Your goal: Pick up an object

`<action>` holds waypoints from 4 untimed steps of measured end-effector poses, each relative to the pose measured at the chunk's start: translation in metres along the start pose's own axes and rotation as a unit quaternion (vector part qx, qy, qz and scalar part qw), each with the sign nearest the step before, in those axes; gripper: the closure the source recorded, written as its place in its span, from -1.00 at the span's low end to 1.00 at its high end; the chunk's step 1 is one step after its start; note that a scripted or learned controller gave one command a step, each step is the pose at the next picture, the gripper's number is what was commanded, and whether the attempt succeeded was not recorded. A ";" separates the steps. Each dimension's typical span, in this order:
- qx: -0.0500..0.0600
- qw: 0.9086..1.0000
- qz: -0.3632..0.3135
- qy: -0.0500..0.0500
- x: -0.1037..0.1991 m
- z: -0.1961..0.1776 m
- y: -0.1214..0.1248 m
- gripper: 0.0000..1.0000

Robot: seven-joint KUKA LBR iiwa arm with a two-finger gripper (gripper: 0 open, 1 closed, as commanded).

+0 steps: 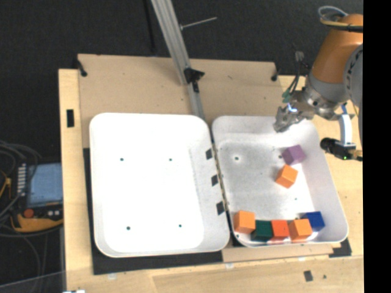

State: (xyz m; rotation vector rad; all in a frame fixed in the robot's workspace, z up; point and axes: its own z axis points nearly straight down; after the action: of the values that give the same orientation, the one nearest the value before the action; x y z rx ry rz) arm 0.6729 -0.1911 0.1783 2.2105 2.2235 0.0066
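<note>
The right bin (256, 163) holds several small blocks. A purple block (294, 154) lies toward its far right, with an orange block (286, 176) just in front of it. Along the near wall sit an orange block (245, 221), a dark green block (263, 230), two more orange blocks (280, 228) (300, 228) and a blue block (314, 220). My gripper (286, 118) hangs over the far right corner of this bin, above and behind the purple block, with nothing visibly in it.
The left bin (153, 182) stands beside the right one. A slanted metal pole (174, 35) rises from the bench behind the bins. A blue device (44, 185) and cables lie off the bench at left.
</note>
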 end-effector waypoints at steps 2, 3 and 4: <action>0.003 1.000 -0.001 -0.001 -0.003 -0.048 0.002 1.00; 0.004 1.000 0.001 0.000 0.048 -0.042 0.006 1.00; 0.003 1.000 -0.001 0.001 0.110 -0.049 0.006 1.00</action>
State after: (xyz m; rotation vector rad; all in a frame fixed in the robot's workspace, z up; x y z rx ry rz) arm 0.6781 -0.0807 0.2275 2.2139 2.2299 0.0020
